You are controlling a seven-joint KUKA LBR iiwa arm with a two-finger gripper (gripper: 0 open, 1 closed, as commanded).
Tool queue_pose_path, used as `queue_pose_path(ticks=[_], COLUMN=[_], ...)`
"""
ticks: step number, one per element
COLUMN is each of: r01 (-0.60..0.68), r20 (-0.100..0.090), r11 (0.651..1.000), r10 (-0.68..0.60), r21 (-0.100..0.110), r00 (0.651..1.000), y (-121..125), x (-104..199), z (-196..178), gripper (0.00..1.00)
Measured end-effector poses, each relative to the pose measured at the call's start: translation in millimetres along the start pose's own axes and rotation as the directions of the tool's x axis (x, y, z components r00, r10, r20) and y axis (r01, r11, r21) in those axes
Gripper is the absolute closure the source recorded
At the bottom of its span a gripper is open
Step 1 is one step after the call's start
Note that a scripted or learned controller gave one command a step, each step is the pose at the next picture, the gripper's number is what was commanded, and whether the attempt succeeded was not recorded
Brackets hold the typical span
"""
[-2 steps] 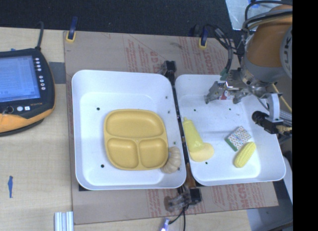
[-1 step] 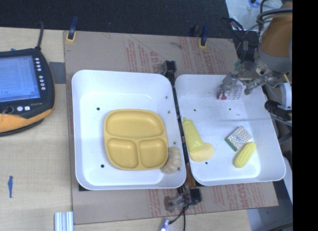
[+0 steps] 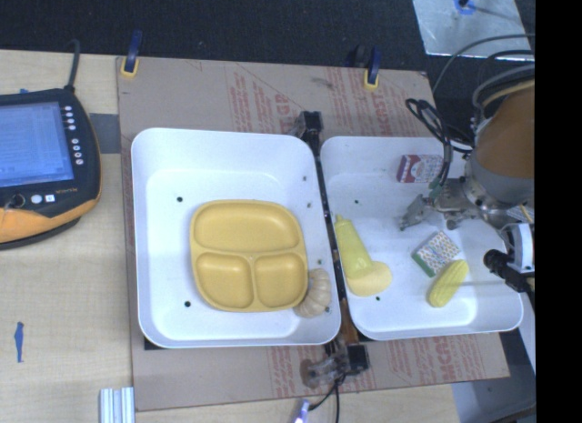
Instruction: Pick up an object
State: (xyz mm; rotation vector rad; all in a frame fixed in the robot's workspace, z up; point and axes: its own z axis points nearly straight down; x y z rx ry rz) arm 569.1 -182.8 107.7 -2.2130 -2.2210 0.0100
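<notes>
Hovering at right of frame over the right bin, the gripper spreads its fingers, holding nothing. A checkered packet lies just below it, long axis diagonal.

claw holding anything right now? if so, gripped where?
Nothing is held. The claw hangs over bare floor of the right bin, with the small card packet and the corn cob lying apart from it.

Glossy white plastic bins on matt cardboard.
</notes>
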Motion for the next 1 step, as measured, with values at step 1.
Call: queue_pose_path(ticks=[1], r01=[0.001], r20=[0.000], r11=[1.000], r10=[-0.001], r21=[-0.012], r00=[1.000], y=[88.5], x=[18.3], z=[-49.5], gripper=[0.00])
